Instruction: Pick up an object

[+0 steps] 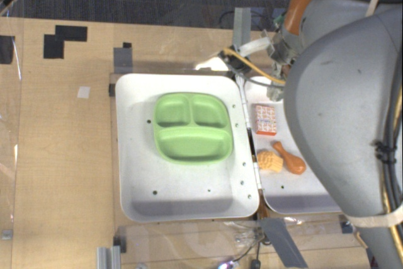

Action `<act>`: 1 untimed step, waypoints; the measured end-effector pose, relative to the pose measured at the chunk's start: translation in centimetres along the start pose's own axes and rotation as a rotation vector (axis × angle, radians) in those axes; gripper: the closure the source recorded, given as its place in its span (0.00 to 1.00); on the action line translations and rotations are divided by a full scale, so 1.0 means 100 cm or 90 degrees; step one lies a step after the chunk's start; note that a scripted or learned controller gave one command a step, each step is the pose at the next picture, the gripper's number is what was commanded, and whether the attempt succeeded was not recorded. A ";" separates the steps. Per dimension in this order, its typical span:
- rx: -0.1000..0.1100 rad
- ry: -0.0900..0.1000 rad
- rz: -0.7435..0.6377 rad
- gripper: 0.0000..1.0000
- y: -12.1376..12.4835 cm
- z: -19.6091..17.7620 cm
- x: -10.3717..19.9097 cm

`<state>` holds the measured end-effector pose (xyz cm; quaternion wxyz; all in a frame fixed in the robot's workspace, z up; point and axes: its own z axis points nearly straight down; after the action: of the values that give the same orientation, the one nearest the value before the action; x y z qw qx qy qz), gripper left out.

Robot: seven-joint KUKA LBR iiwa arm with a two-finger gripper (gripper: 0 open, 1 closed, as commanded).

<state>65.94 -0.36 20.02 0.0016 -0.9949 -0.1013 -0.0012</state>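
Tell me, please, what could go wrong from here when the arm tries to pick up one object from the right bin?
1. The corn piece and the orange drumstick appear to touch, so a grasp may catch both or push one away.
2. They and the red-and-white packet lie near the wall between the bins, which may block a finger.
3. The arm covers much of the right bin, so things there may be hidden.

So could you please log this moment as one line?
arm over right bin | green tray in left bin | corn, drumstick, carton right bin
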 end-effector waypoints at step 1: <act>0.000 0.000 -0.001 1.00 0.010 -0.008 -0.004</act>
<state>65.75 -1.39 20.81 0.0015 -0.9948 -0.1021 -0.0010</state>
